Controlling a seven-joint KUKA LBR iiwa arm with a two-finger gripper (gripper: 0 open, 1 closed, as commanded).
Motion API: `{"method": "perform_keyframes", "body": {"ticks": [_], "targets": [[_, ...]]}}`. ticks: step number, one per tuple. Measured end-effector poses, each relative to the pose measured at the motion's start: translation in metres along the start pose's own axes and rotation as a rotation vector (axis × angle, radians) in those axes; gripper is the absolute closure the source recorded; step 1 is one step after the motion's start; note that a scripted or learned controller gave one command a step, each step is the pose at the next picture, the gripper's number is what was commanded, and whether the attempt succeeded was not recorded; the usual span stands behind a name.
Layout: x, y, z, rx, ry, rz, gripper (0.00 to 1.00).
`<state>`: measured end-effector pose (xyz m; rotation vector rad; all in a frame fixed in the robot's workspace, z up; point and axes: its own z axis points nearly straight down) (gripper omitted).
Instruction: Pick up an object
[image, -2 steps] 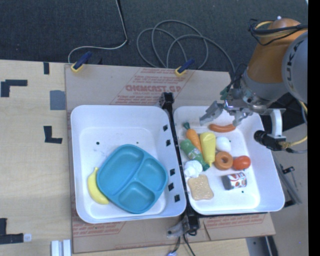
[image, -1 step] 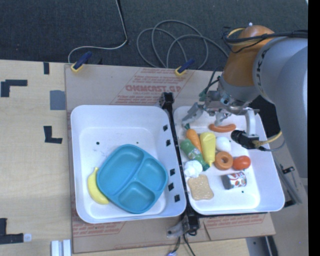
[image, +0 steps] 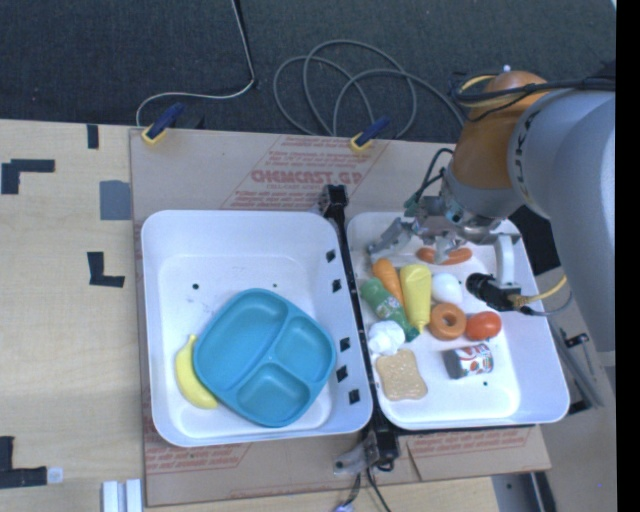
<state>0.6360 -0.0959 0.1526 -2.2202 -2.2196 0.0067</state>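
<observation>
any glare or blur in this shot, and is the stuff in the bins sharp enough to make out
Camera view: lighting is even and soft, no harsh glare on the white bins; the blue tray casts only faint shadow. The toy food, such as the donut, reads clearly. The arm near the lens looks large and slightly soft, and the gripper beneath it is murky.

Cardboard sheet (image: 290, 178) under the bins: red print along its far edge reads roughly "CHEMCAST GP", repeated in slanted rows; the smaller lines are illegible. More red print on its near edge, too small to read. Small can (image: 468, 361) in the right bin carries a red and white label, text unreadable. No other legible markings.
</observation>
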Motion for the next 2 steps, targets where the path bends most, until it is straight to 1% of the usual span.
{"method": "perform_keyframes", "body": {"ticks": [1,2], "targets": [[-0.006,-0.013,0.071,-0.006,0.0,0.0,0.0],[-0.006,-0.011,0.056,-0.009,-0.001,-0.001,1.0]]}}
